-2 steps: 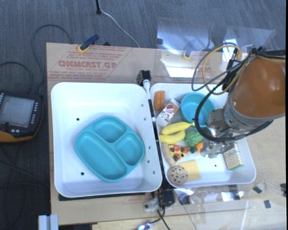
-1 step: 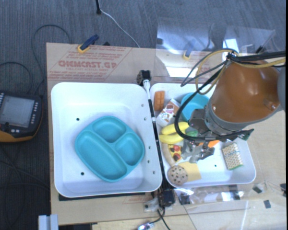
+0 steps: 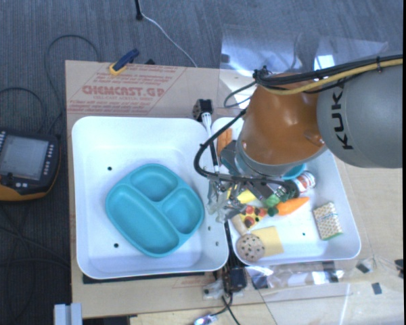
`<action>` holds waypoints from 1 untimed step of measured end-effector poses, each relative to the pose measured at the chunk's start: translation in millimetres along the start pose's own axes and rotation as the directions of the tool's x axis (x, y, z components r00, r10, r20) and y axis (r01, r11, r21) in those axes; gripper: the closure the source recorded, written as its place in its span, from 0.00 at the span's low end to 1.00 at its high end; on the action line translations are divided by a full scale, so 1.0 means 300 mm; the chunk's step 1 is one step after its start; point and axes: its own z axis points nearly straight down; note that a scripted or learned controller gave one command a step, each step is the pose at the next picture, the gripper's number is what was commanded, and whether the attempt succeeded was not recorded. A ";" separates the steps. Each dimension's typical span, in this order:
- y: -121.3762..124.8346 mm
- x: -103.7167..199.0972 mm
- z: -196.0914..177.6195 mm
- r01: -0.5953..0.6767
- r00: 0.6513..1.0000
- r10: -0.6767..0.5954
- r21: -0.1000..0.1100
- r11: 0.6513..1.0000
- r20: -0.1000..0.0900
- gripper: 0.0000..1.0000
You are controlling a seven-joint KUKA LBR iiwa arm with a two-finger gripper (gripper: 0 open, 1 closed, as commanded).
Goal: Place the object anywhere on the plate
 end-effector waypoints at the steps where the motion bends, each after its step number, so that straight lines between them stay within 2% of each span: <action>1: 0.262 -0.181 0.045 0.011 1.000 -0.011 -0.001 1.000 0.000 1.00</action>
